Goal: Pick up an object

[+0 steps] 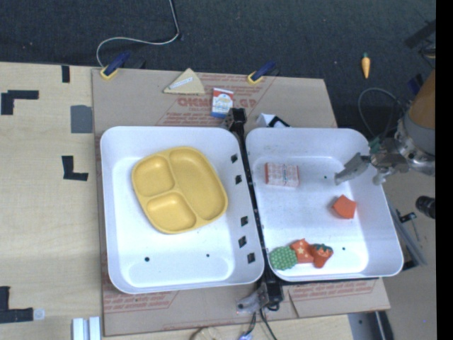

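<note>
My gripper [361,173] hangs over the right edge of the right bin [311,142], its two fingers spread open with nothing between them. One grey finger [347,168] reaches out over the bin floor. Just below and left of it, apart from the fingers, lies an orange block [344,207]. A pale pink-and-white packet [282,175] rests at the bin's upper left. Along the front wall lie a green knobbly toy [283,258], a red piece [301,250] and an orange-red piece [321,254], all close together.
The left bin [120,261] holds a yellow divided plate [178,188]. Behind the bins on the cardboard stand a small red-and-white carton [222,103] and a tan wedge [185,83]. A white cable [141,42] loops at the back.
</note>
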{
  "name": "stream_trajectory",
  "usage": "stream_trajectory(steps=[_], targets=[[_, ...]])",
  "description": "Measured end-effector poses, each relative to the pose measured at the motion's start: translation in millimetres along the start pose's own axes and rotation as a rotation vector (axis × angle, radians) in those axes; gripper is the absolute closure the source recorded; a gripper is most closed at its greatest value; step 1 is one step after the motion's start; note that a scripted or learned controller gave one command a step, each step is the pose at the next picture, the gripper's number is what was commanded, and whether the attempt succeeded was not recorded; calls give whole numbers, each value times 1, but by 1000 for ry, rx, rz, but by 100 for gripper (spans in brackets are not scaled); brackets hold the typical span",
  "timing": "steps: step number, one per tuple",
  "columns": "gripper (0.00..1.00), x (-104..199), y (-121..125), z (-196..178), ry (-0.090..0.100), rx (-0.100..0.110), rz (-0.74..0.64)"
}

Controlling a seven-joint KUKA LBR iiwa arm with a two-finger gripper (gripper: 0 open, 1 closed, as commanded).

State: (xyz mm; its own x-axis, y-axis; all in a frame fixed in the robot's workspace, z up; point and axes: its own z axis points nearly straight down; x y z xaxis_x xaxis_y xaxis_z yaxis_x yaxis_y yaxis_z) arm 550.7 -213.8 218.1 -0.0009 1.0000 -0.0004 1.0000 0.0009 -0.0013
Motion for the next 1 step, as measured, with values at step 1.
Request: stream_trajectory(steps=[1], targets=[[0,-11,-10,117,-6,-14,0]])
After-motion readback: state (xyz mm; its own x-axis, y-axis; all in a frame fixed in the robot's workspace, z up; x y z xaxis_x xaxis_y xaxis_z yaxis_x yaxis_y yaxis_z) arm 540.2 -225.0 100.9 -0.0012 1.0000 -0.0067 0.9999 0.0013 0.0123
